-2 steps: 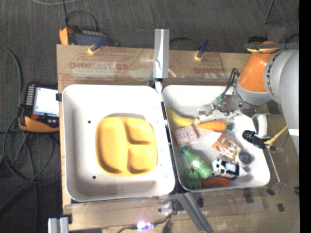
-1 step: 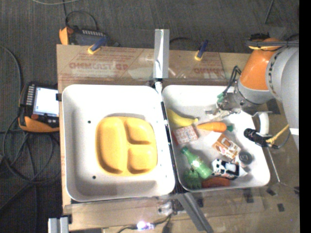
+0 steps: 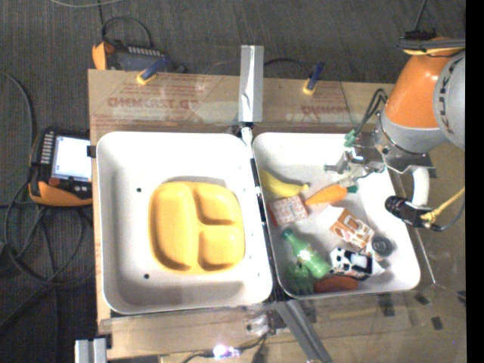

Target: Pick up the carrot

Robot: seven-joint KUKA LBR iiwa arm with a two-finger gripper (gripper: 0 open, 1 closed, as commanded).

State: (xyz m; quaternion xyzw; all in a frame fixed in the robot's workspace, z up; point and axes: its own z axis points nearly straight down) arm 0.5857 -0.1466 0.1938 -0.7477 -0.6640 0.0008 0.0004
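The gripper (image 3: 355,166) hangs low over the upper part of the right bin (image 3: 412,274), and the grey arm (image 3: 423,97) with its orange band enters from the right side. I cannot tell from this view how the gripper is set, because its metal parts are small and mixed together against the white bin. The carrot (image 3: 327,195) lies just below the gripper and a little to its left, tilted, with the thick end toward the gripper; whether they touch, I cannot say. To the left of the gripper, beyond the carrot, is a yellow banana (image 3: 281,185), and under the banana a small pink packet (image 3: 288,211) touches the thin end of the carrot. Further below the gripper there is an orange and white carton (image 3: 353,231), a green bottle (image 3: 306,257), a black and white toy (image 3: 349,262) and a dark red thing (image 3: 336,283) near the bin's lower edge. Far to the left of the gripper, the left bin (image 3: 121,278) holds a yellow divided plate (image 3: 198,227).
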